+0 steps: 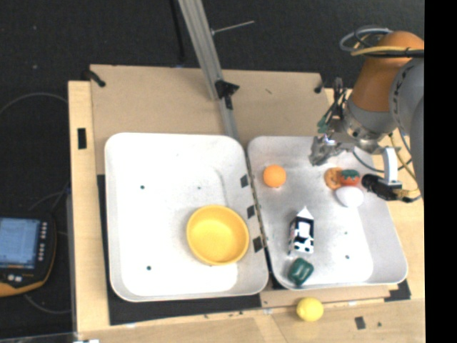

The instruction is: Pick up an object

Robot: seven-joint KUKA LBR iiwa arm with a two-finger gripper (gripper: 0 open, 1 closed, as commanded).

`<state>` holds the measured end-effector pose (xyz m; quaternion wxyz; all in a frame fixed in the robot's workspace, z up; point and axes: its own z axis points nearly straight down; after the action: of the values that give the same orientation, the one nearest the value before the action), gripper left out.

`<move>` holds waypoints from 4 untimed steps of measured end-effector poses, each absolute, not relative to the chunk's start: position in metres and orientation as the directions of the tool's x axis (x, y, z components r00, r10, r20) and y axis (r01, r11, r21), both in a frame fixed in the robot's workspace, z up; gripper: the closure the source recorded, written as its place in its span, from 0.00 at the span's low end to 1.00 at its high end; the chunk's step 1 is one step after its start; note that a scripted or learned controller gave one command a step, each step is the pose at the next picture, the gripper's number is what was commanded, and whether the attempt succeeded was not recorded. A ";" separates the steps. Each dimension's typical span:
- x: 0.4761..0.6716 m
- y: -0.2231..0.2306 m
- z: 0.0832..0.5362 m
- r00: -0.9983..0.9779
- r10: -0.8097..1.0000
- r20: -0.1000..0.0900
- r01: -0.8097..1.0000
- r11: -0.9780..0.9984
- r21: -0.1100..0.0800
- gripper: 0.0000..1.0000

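Observation:
My gripper hangs over the far edge of the right bin, above and to the right of an orange ball. Just right of the gripper lie a small orange and red-green toy and a white rounded object. A black-and-white milk carton stands in the middle of the right bin, with a dark green object in front of it. A yellow bowl sits in the left bin. Nothing shows between my fingers.
A yellow ball lies on the bench in front of the right bin. A grey metal post slants up from between the bins at the back. A handheld pendant lies at the far left.

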<state>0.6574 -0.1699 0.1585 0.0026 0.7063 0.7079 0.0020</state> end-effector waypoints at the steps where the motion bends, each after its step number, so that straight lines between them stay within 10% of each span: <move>1: 0.660 -0.175 0.219 -0.002 1.000 -0.002 1.000 0.002 0.003 1.00; 4: 0.662 -0.080 0.264 -0.006 1.000 0.001 1.000 0.006 0.000 1.00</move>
<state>0.6617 -0.0796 0.2636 -0.0005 0.7048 0.7094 0.0004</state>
